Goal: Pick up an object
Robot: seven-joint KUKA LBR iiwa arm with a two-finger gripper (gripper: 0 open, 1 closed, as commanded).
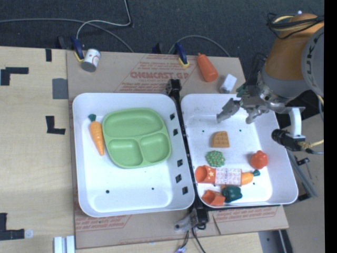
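Observation:
My gripper (240,114) hangs over the back of the right bin (196,109), its two fingers spread open with nothing between them. Below it lie a tan waffle (220,139), a green broccoli piece (215,158) and a red pepper (258,159). Near the bin's front edge sit a red-and-white carton (221,175), an orange piece (212,197) and a dark green piece (232,193). The left bin (84,183) holds a green divided plate (137,137) and a toy carrot (96,135).
Behind the bins on the cardboard lie an orange bottle (207,67), a small white block (229,82) and a small can (91,59). A black clip (174,87) sits where the bins meet. Cables run along the back.

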